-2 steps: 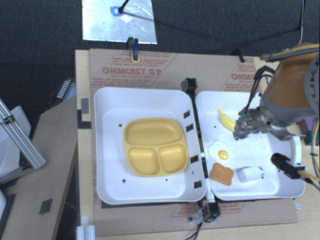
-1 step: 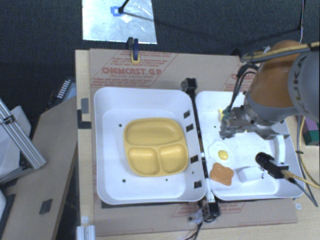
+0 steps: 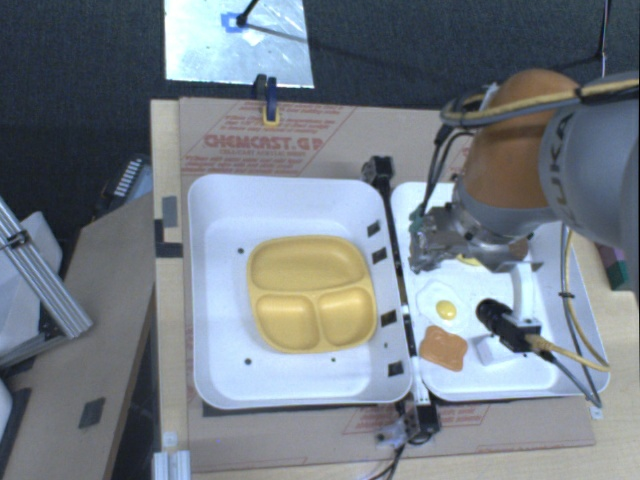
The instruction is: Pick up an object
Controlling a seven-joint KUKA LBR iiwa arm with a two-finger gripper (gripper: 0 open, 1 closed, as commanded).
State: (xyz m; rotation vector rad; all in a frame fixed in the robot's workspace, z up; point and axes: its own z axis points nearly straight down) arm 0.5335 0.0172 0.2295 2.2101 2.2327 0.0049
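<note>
Pincer [image 3: 432, 240] lowered into the right bin [image 3: 560, 376].
Its opening cannot be told; the fried egg [image 3: 441, 306] should be approached squarely.

We see dark carpet [image 3: 80, 58] far, a shiny sheet [image 3: 238, 28] on it, brown cardboard [image 3: 270, 138] covering the bench.
</note>
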